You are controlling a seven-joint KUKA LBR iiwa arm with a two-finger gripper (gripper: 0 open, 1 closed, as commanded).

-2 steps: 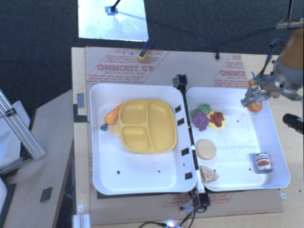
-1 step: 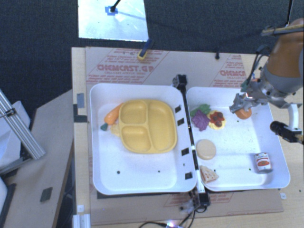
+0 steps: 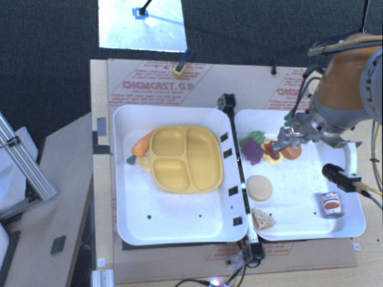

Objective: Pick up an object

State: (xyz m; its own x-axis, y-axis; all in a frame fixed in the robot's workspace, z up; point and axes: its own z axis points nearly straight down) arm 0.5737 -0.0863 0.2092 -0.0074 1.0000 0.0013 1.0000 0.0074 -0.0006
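My gripper (image 3: 280,143) hangs low over the back of the right bin (image 3: 308,181), right above a small cluster of toy food. An orange piece (image 3: 293,152) lies just to its right. A red and yellow piece (image 3: 270,152) lies directly under it and is partly hidden. A purple bunch of grapes (image 3: 252,152) with a green leafy piece (image 3: 255,137) sits just left of the gripper. I see nothing lifted off the bin floor.
The right bin also holds a round tan bun (image 3: 260,188), a sandwich wedge (image 3: 262,219) at the front left corner and a small red-labelled can (image 3: 331,204) at the front right. In the left bin (image 3: 173,235) a yellow divided plate (image 3: 182,158) lies beside an orange carrot (image 3: 141,143).
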